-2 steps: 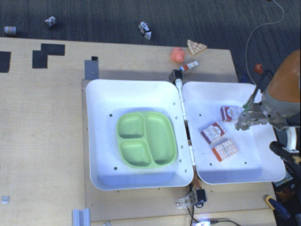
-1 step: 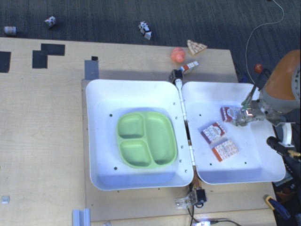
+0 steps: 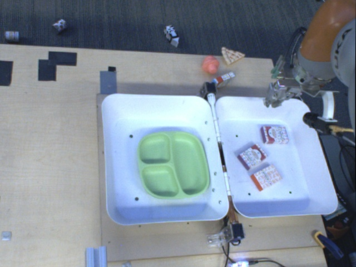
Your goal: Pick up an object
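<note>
Three small red-and-white packets lie in the right bin (image 3: 289, 202): one (image 3: 275, 134) toward the back, one (image 3: 252, 156) in the middle, one (image 3: 266, 177) nearer the front. My gripper (image 3: 274, 98) hangs over the bin's back right rim, well above and behind the packets, with nothing seen between its fingers. The grey arm with its orange band (image 3: 328, 21) comes in from the upper right.
The left bin (image 3: 119, 149) holds a green divided plate (image 3: 172, 163). On the bench behind the bins lie a pink ball (image 3: 210, 65), a pizza-slice toy (image 3: 232, 55) and a small red marker (image 3: 222, 79). Cables and a clip run along the right side.
</note>
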